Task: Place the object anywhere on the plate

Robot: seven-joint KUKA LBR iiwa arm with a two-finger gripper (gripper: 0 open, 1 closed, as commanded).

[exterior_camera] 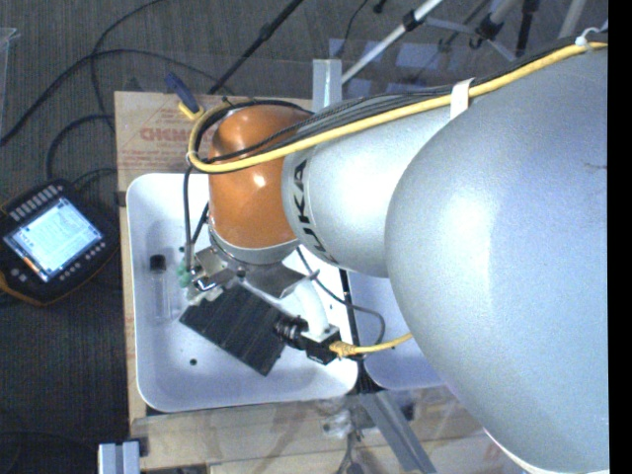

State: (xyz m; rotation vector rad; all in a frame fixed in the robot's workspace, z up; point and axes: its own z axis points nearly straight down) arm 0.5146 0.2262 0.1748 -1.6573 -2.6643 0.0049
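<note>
Object: a small see-through stick (159,292) with a dark end. I think this is the task's thing, but it is tiny and hard to make out.
Where it is: it lies flat on the floor of the left bin (138,363), close to that bin's left wall. Nothing touches it.
Green bit: a little green thing (184,277) sits in the left bin too, just right of the stick, by the metal wrist.
Gripper: the gripper (205,275) hangs low over the middle of the left bin, near the stick but apart from it. I cannot tell if it is open or shut. I see nothing held in it.
Black box: a flat black block (237,330) sticks out from the wrist over the front half of the left bin.
Arm: the orange band (252,181) is over the back of the left bin. The big grey arm (494,265) covers most of the right bin (400,368).
Yellow cable: it (395,112) runs along the arm, above the left bin's back edge.
Screen box: a hand controller (49,237) with a lit screen lies on the dark floor, left of the left bin.
Board: a brown board (148,131) with red letters lies under the left bin.
</note>
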